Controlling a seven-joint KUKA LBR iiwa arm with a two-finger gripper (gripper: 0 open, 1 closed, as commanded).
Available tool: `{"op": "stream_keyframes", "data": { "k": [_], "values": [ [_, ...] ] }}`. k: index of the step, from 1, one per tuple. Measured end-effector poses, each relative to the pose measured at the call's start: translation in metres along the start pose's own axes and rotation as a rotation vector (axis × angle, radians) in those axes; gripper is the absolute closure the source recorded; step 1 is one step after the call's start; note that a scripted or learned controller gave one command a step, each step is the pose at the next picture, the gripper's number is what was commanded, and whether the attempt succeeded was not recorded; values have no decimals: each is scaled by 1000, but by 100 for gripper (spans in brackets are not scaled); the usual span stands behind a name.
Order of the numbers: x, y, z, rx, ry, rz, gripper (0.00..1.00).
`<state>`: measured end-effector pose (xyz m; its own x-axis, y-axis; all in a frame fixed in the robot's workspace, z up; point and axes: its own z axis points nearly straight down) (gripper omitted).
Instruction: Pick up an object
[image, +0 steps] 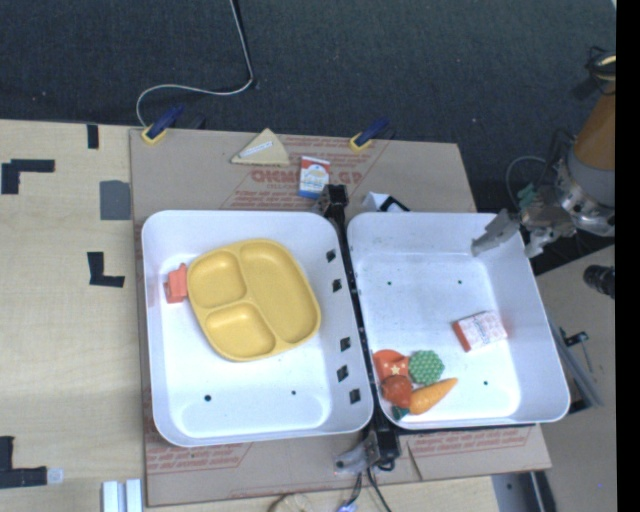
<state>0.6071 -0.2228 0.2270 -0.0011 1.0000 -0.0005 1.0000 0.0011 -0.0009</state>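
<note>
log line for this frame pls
phase: approach | gripper: over right bin far-right rim, nothing seen held | right bin: small box, toy vegetables | left bin: yellow tray, orange block

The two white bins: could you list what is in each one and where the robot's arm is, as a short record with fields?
left bin: yellow divided plate, with a small orange block beside the plate's left edge
right bin: small red and white box near the right side; toy vegetables at the front left corner, red, green and orange
arm: at the right bin's back right corner, its gripper above the rim
held object: none seen
behind the bins: small carton, tan wedge
</note>
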Motion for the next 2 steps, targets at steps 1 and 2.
{"op": "stream_keyframes", "data": {
  "k": [1, 2],
  "values": [
    [12, -24, 140, -3, 0, -1, 0],
    [-1, -76, 140, -6, -3, 0, 0]
  ]
}}
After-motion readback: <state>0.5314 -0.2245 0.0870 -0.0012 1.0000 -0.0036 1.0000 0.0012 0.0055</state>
